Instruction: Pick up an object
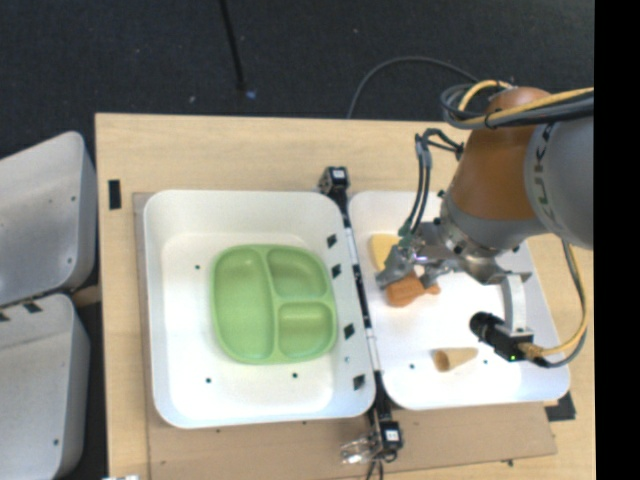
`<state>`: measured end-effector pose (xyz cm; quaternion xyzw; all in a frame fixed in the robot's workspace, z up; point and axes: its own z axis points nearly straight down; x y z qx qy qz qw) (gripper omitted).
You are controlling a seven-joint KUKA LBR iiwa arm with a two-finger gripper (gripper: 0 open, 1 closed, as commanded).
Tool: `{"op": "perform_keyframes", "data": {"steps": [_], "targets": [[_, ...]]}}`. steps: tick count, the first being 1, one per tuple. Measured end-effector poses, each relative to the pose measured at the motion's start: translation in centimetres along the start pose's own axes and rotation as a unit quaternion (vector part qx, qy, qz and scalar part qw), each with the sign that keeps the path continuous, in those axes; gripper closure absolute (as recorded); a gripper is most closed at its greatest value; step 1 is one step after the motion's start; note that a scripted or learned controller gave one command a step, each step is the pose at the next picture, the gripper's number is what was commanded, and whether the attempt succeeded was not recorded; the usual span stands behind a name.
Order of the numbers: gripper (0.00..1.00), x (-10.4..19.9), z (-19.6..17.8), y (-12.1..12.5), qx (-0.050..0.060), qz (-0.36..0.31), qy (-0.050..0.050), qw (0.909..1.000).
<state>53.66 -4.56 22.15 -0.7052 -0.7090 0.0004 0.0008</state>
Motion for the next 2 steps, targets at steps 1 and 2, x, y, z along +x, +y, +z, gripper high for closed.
{"op": "perform_keyframes", "data": {"steps": [1,2], "targets": [[1.00,4.6,-0.9,-0.5,-0.001,-0.001,0.000,1.0000],[1.00,10.3,-0.9,-1.5,0.001,-0.002,0.001,1.0000]]}}
